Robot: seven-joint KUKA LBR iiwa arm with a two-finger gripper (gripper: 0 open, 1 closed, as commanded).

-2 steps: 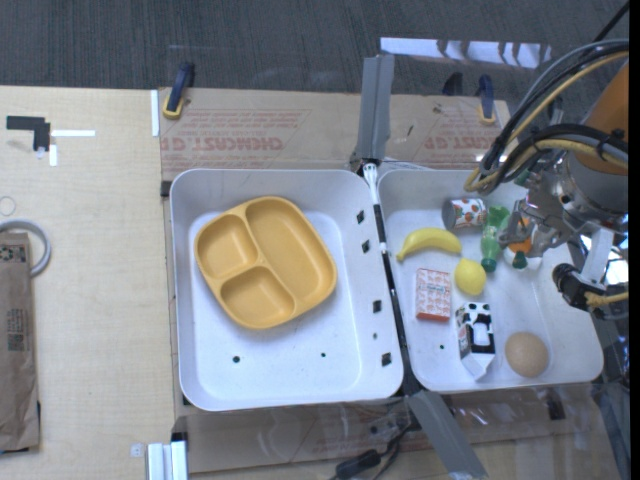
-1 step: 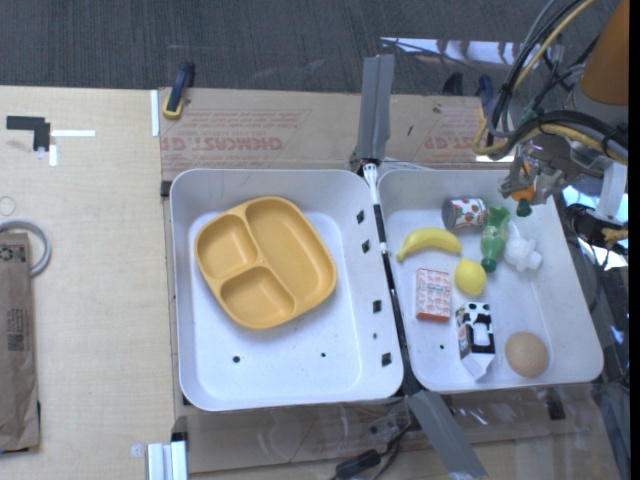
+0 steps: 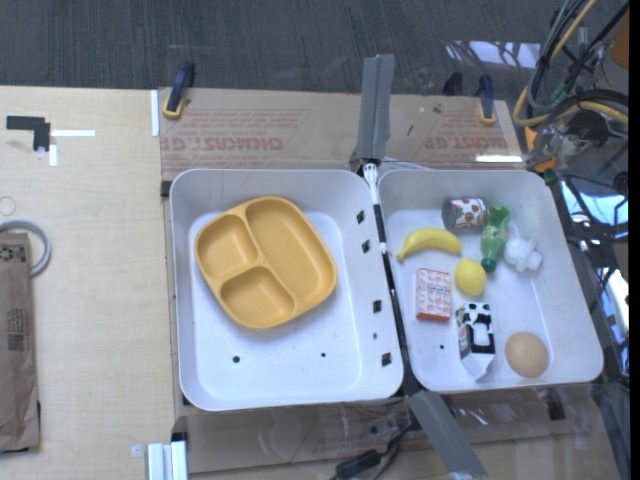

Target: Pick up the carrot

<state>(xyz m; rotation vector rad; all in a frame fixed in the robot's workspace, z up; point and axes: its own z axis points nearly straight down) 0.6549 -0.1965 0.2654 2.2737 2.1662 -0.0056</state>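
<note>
Two shallow white bins side by side, left bin [image 3: 185, 298] bearing a yellow divided plate [image 3: 265, 260] laid at a slant, probably as the drop place. Right bin [image 3: 560, 268] stocked with loose toy foods, spread apart, likely to leave room for a grasp: can [image 3: 466, 211], banana [image 3: 428, 241], lemon [image 3: 470, 277], red-and-white box [image 3: 433, 294], black-and-white carton [image 3: 477, 336], tan ball [image 3: 526, 354]. Carrot not identifiable with certainty; likeliest candidate, by judgement, the green piece [image 3: 494, 233] just beside the can, touching a white lump [image 3: 521, 253]. Jaw state: cannot tell. Pick not yet begun.
</note>
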